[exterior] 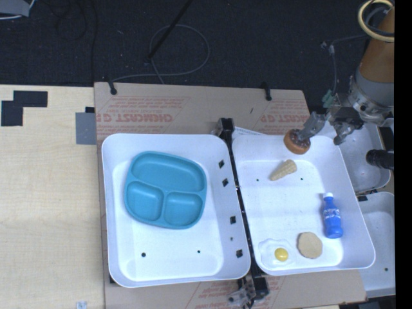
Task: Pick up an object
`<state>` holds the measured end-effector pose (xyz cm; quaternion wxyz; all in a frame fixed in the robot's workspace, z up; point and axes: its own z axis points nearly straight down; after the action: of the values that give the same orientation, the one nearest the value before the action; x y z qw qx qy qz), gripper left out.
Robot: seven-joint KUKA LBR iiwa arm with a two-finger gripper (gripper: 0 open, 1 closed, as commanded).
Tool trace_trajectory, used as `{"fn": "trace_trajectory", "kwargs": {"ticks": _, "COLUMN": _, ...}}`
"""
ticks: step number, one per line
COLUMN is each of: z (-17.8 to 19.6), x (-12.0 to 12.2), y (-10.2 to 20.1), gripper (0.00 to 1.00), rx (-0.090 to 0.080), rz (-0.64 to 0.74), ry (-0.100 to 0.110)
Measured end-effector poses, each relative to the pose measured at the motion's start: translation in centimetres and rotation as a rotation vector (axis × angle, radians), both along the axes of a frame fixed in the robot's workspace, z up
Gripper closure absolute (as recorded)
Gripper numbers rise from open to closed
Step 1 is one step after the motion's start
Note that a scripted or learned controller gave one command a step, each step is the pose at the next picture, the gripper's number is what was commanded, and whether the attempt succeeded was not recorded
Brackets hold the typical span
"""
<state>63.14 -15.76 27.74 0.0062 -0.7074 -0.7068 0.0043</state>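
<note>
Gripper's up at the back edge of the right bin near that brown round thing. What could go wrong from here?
1. The brown round piece sits at the right bin's far rim, so a poor pinch could push it over the edge onto the cardboard.
2. The gripper hangs right over that rim; descending further may strike the bin wall instead of the piece.

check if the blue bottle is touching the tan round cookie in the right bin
Apart. The camera view shows bare white bin floor between the blue bottle and the tan round cookie.
</note>
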Motion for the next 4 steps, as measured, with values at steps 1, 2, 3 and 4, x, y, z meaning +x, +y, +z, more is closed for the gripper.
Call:
{"fn": "trace_trajectory", "kwargs": {"ticks": 1, "z": 0.8, "x": 0.2, "y": 0.0, "gripper": 0.0, "rx": -0.002, "rz": 0.002, "ry": -0.012}}
{"fn": "trace_trajectory", "kwargs": {"ticks": 2, "z": -4.7, "x": -0.6, "y": -0.7, "gripper": 0.0, "rx": -0.002, "rz": 0.001, "ry": -0.007}}
{"fn": "trace_trajectory", "kwargs": {"ticks": 3, "z": -11.1, "x": -1.0, "y": -0.8, "gripper": 0.0, "rx": -0.001, "rz": 0.001, "ry": -0.007}}
{"fn": "trace_trajectory", "kwargs": {"ticks": 4, "z": -15.4, "x": -0.9, "y": -0.5, "gripper": 0.0, "rx": -0.001, "rz": 0.002, "ry": -0.008}}
